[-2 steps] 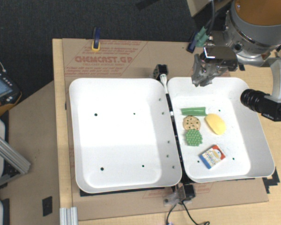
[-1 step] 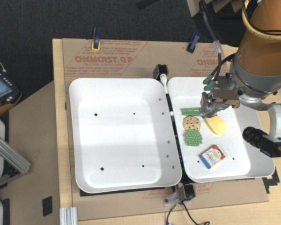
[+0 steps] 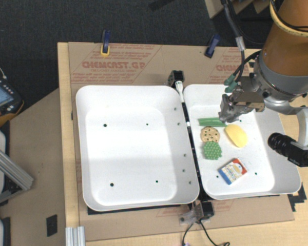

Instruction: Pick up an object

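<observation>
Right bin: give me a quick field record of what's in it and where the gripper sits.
gripper: low over the right bin, at about, above the end of the green strip
right bin contents: green strip, round cookie, yellow lemon-like piece, green bumpy piece, small blue and orange packet
held item: none seen
left bin: white, no items seen inside

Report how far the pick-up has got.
Done: the gripper is over the right bin, just above the green strip. In hand: nothing visibly between its fingers. Left: grasping and lifting one item; the cookie, yellow piece and small box lie untouched.
</observation>
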You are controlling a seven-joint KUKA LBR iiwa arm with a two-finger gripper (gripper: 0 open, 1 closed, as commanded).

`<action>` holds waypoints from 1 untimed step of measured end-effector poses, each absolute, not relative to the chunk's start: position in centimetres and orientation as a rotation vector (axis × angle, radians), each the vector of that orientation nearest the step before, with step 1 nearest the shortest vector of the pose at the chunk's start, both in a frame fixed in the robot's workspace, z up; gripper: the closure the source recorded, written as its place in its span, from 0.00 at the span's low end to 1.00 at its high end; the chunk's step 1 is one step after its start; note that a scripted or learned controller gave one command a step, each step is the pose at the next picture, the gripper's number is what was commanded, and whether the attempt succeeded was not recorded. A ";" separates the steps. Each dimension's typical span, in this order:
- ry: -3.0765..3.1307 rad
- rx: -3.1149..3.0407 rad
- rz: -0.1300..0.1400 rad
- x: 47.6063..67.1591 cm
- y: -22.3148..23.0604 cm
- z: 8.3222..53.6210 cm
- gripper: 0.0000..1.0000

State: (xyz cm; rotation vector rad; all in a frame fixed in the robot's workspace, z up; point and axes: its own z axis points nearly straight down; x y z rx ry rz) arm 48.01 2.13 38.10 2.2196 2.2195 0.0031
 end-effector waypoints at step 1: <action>2.217 2.234 -0.012 47.8 -4.5 28.6 1.00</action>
